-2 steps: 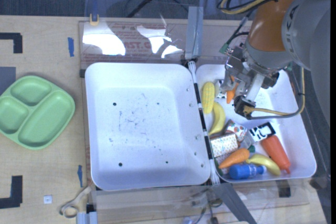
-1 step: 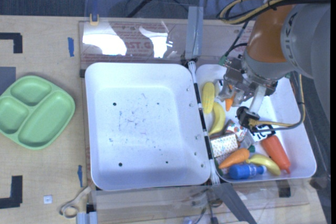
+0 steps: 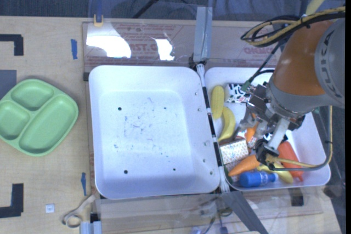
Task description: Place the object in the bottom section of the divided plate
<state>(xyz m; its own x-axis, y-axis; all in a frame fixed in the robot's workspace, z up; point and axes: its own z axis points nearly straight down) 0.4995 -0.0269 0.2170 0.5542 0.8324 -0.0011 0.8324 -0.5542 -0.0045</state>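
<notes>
Orange carrot (image 3: 245,164) and banana (image 3: 226,123) crowd the right bin (image 3: 321,142) under the gripper (image 3: 265,148), grip state impossible to tell. Best to single out one toy, lift straight, then carry toward nine o'clock to the green divided plate (image 3: 36,116). Reaching in from three o'clock, wrist tipped down

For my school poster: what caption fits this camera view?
Robot arm's gripper reaches into a toy-filled white bin; green divided plate waits.

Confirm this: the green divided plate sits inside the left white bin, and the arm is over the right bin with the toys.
Not quite. The camera view shows the green divided plate on the wooden bench, left of the left white bin, not inside it. The arm is indeed over the right bin with the toys.
</notes>
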